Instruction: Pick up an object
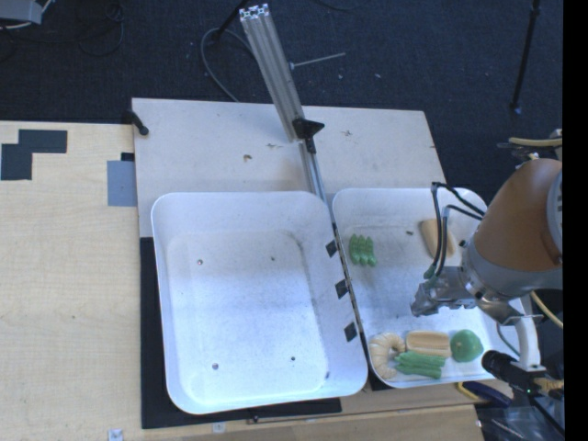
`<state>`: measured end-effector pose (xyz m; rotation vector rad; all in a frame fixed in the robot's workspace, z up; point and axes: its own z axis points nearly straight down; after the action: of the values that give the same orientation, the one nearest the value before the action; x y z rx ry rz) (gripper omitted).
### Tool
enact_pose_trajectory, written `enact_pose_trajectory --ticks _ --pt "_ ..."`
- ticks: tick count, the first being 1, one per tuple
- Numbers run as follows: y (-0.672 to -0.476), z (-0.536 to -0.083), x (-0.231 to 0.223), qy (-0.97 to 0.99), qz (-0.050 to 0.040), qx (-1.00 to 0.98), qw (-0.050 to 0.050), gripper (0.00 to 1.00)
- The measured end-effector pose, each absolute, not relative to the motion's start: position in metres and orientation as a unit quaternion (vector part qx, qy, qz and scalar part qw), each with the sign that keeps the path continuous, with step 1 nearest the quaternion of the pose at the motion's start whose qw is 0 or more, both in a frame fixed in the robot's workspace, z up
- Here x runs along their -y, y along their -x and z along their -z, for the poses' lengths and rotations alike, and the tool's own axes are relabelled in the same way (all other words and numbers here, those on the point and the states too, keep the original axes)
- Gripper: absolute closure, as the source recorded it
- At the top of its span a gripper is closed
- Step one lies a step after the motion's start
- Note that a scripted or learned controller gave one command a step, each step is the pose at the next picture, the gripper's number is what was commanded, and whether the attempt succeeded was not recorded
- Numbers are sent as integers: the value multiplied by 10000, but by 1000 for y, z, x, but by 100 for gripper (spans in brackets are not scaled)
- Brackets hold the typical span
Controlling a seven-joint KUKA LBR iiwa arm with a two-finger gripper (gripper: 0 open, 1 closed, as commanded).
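The left bin [241, 297] has nothing for me, so nothing is picked up yet. In the right bin [395, 219], a green ridged toy [362, 250] lies near the divider; at the near edge sit a cream piece [388, 349], a green bean pod [420, 364], a tan roll [428, 342] and a green ball [467, 344]. My gripper [434, 299] hovers above them, how it is set too dark to tell. My wrist partly hides a tan object [430, 237].

Bench [230, 145]; two white bins [248, 375]
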<state>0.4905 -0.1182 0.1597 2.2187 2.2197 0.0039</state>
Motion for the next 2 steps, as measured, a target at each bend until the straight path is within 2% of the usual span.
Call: enact_pose_trajectory --ticks 1,2 --pt "-493 -217 110 -7069 -13 -7073 16 100" --pt "-493 -219 110 -7073 2 -7069 -1 100"
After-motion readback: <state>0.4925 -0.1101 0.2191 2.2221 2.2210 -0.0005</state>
